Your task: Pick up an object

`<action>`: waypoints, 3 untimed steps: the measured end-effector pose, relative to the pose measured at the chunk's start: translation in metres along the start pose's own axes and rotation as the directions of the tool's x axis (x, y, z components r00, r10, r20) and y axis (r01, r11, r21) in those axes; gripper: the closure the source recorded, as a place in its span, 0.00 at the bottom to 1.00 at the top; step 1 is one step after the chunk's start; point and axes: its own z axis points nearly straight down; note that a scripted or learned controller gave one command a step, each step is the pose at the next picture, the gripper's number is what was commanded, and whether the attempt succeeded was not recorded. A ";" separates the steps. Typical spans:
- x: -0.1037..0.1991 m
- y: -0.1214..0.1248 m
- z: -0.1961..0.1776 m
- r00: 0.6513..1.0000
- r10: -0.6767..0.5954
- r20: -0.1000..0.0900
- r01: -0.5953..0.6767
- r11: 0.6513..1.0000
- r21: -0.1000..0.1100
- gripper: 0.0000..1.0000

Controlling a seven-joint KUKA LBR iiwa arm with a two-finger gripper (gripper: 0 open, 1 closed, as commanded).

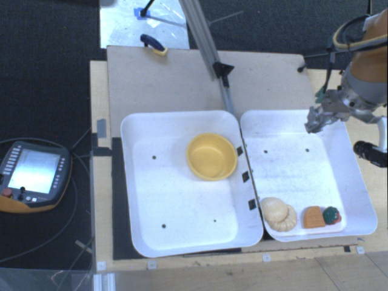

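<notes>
A yellow bowl (211,156) rests upright in the left bin (145,223), near its upper right part. In the right bin (357,187), along the front wall, lie a pale round bun-like item (278,213) and an orange block with a dark green and red piece (321,216) beside it. My gripper (315,122) hangs over the right bin's far right corner, well away from these objects, with nothing seen between its fingers.
A metal pole (203,32) slants down to the gap between the bins at the back. A teach pendant (33,176) lies on the floor at left. A small yellow-and-dark clamp (153,43) sits on the bench's far edge.
</notes>
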 end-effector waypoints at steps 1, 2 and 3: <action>0.055 0.015 0.006 1.000 0.000 0.000 0.000 1.000 0.000 1.00; 0.105 0.022 -0.002 1.000 0.000 0.000 0.000 1.000 0.000 1.00; 0.166 0.023 -0.004 1.000 -0.001 -0.001 0.001 1.000 0.000 1.00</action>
